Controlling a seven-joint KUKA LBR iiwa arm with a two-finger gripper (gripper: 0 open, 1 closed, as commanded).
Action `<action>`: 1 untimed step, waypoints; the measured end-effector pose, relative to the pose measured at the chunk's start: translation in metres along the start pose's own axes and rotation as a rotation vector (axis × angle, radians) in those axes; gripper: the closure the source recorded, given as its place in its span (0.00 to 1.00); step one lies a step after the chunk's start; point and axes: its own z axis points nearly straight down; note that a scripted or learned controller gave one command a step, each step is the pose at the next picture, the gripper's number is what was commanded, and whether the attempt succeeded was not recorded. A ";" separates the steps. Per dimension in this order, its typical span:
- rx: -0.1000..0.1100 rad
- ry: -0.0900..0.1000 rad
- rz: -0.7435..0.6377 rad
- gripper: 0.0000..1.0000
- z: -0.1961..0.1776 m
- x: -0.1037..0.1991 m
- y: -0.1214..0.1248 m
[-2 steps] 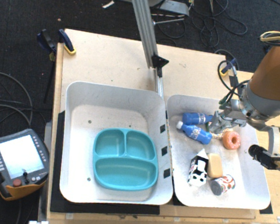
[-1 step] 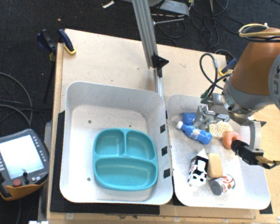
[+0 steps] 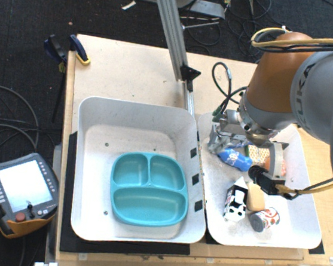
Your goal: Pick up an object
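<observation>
Blue toy point(image 3: 235, 159) in right bin point(image 3: 298, 236), long axis running 10 to 4 o'clock, lying flat. Gripper point(image 3: 222, 143) sits at its 10 o'clock end, touching or just above. Jaw spacing: cannot tell. Cow figure point(image 3: 236, 203) at toy's 6 o'clock.

Wooden bench point(image 3: 126, 70), left white bin point(image 3: 95, 126), right white bin point(image 3: 299, 230), side by side
</observation>
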 end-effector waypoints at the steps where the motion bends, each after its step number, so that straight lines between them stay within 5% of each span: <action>1: -0.002 0.000 0.000 1.00 0.004 0.047 0.007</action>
